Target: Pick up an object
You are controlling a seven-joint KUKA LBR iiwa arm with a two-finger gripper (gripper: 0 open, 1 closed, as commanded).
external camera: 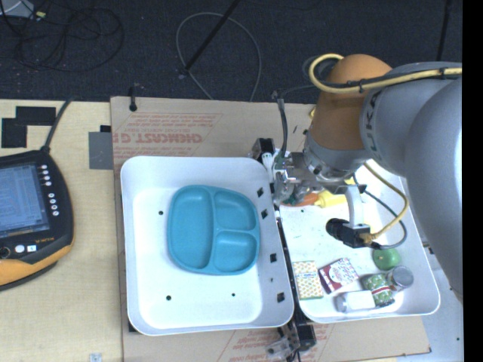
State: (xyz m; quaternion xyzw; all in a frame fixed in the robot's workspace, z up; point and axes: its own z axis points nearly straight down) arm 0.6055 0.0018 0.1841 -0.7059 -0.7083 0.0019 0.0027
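Broadly, we see the grey arm (423,127) as the largest thing here, coming in from the right and bending down over the right bin, its orange band (343,104) uppermost. Beneath everything lies a sheet of brown cardboard (189,127), and on it the two white bins sit side by side, their inner walls touching. The left bin (143,292) holds a blue divided plate (213,228), lying flat near its middle. The right bin (424,302) is partly covered by the arm. Off to the far left a control tablet (30,210) with an orange-yellow rim rests on the bench, well apart from the bins. The gripper (290,188) is low at the far left corner of the right bin, just beside the wall shared with the left bin; we cannot tell whether it is open or closed, and we see nothing held in it. Just beside it lies a yellow thing (333,200) with something orange (306,200) next to it, both too hidden to name. The other loose objects sit along the near side of the right bin: a white bottle (355,302) on its side, a red-and-white packet (339,274), a patterned square packet (308,280), a green-labelled can (377,283) and a green ball (387,259).
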